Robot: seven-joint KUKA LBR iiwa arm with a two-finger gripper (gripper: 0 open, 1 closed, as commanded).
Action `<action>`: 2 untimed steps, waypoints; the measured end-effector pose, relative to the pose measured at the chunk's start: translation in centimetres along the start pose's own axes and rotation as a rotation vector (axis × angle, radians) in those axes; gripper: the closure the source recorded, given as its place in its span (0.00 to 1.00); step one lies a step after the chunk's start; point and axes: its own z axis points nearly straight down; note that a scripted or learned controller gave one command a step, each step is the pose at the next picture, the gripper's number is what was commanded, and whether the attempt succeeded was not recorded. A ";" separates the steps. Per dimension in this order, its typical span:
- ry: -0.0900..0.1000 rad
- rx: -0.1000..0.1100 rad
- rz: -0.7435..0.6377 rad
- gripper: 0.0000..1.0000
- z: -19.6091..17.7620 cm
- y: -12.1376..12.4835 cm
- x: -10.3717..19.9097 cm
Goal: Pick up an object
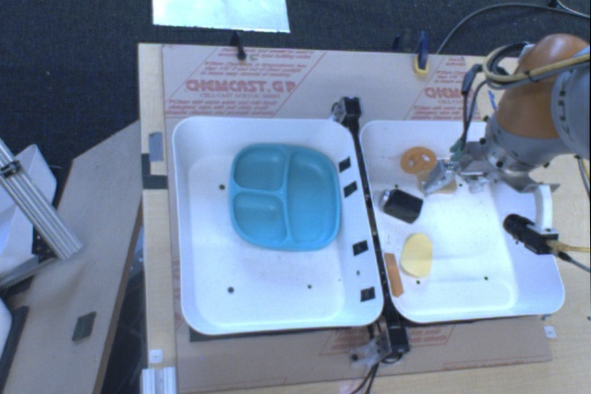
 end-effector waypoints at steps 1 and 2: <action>0.000 -0.001 0.001 0.00 4.3 0.0 0.0; -0.002 -0.007 0.001 1.00 3.0 0.2 0.0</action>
